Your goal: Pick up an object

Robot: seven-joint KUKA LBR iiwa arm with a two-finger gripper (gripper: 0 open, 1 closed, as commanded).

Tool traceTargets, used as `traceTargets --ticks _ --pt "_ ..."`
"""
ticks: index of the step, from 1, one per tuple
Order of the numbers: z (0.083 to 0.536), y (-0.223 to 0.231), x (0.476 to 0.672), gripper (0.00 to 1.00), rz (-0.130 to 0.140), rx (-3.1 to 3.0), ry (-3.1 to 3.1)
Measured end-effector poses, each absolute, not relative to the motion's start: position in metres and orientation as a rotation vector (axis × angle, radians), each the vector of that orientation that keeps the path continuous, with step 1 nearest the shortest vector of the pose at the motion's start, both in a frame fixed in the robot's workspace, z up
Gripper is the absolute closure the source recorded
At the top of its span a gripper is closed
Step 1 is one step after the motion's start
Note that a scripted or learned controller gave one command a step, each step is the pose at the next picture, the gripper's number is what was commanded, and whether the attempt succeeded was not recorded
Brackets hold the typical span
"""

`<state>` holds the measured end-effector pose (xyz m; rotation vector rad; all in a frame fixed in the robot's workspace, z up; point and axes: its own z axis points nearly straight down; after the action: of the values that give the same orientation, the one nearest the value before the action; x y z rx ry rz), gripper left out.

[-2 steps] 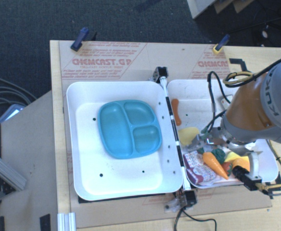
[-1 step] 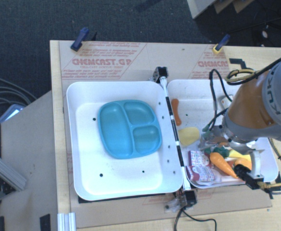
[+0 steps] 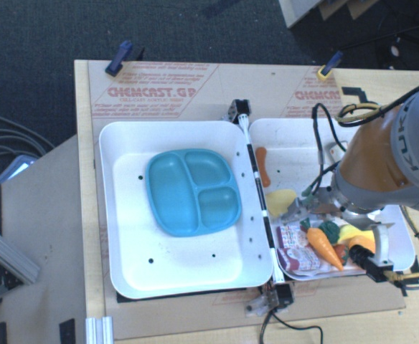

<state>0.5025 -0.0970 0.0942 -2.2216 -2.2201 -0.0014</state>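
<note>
One arm w/ an orange band [image 3: 371,145] reached in from the right and hung over the right bin [image 3: 288,131]. Your end effector [image 3: 311,210] sat low at the bin's front half, approx. just above the cluster of toys; its tip was dark and partly masked by the wrist, so you couldn't tell from this view whether it was apart, together or clamped on anything.

Right beside it, toward the front, lay an orange carrot [image 3: 324,248], tilted, resting on a printed packet [image 3: 295,253] w/ reddish markings. A dark green piece [image 3: 331,231] sat just beside the carrot's top end, and a yellow piece [image 3: 359,236] lay next to that, on the arm side. A pale yellow object [image 3: 280,201] was just left of the end effector, near the divider. Further back in the same bin, a slim orange-red stick [image 3: 262,165] lay along the left wall, apart from the rest.

Across the divider, the left bin [image 3: 123,192] held a blue divided plate [image 3: 193,190], three compartments, flat, approx. centred.

Both bins sat on a worktop [image 3: 166,84] w/ red lettering on its sheet; a blue clamp [image 3: 118,58] at its back-left corner, another w/ yellow [image 3: 329,64] at back right.
</note>
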Motion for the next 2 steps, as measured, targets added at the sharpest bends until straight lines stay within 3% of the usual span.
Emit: traceTargets --ticks 1,2 --pt "0.086 -0.114 0.552 0.00 -0.002 -2.222 -2.223" --pt "0.084 -0.109 0.479 0.00 0.001 -2.222 -2.220"
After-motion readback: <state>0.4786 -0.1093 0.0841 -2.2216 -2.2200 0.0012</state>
